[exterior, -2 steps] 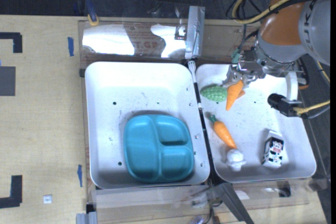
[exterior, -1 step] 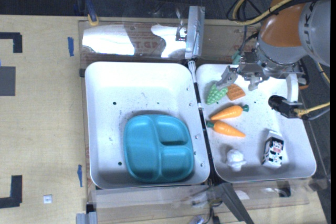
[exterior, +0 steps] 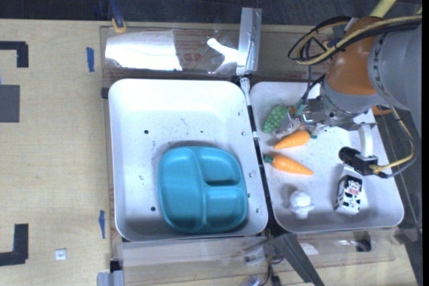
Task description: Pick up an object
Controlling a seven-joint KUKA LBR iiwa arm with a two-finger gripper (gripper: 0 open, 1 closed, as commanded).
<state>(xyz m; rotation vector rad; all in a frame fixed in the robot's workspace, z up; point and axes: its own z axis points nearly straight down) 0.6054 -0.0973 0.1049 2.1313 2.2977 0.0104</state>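
light: bright, even, from overhead
glare: clear panel [exterior: 175, 50] behind bins
shadows: soft, under blue tray [exterior: 202, 188]
focus: slightly soft overall

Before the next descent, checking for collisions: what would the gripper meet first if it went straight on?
Likely the upper toy carrot, just under the gripper; depth is unclear, so the green toy beside it is possible.

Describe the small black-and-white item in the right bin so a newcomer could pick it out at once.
Start at the right bin, the one under the arm. In its near right corner sits the cow-patterned carton. The two carrots and the small white piece lie to its left; it alone bears black patches on white.
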